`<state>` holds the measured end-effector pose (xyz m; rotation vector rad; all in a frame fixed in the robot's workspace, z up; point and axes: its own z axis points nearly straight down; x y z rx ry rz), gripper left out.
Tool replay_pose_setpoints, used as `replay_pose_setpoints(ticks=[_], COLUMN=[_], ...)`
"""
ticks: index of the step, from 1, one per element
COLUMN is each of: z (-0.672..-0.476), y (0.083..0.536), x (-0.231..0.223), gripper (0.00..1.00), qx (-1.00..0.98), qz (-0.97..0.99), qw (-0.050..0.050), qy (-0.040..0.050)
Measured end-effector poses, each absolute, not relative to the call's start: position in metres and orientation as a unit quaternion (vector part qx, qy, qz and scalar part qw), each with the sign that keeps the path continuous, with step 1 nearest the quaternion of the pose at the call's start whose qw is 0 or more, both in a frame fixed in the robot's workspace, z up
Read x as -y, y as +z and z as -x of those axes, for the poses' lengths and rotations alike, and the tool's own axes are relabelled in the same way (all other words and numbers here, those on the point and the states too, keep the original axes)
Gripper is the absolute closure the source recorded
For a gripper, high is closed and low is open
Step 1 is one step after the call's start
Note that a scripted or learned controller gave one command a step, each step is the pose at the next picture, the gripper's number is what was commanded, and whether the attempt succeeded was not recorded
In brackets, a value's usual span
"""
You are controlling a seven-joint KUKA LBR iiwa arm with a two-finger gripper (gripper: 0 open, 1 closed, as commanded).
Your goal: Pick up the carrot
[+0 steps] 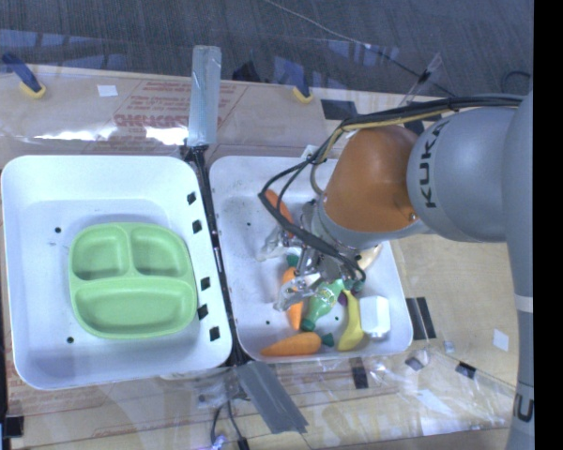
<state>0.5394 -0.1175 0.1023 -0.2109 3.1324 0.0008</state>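
Carrot's not picked up yet, arm is down in the right bin.

Left bin [19, 251] just has the green tray [131, 279]; in the right bin [235, 251] the carrot [293, 346] lies by the near wall beside a banana [354, 326]. The gripper [298, 284] hangs over the toy pile just above it, and honestly can't tell if it's spread or pinching anything.

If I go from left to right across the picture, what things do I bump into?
Left bin → green plate → right bin → carrot → banana → white block.
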Motion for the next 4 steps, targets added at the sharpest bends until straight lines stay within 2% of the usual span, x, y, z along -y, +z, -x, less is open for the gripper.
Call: replay_pose_setpoints(ticks=[1, 2, 3, 4], z=[-0.504, -0.505, -0.478, -0.479], y=[0.091, 0.101, 0.193, 0.202], x=[0.116, 0.114, 0.034, 0.034], gripper=[0.0, 1.0, 1.0, 1.0], qx=[-0.991, -0.991, -0.97, -0.97], qz=[-0.137, -0.133, -0.245, -0.242], qw=[-0.002, -0.001, 0.002, 0.002], qy=[0.0005, 0.0006, 0.0008, 0.0006])
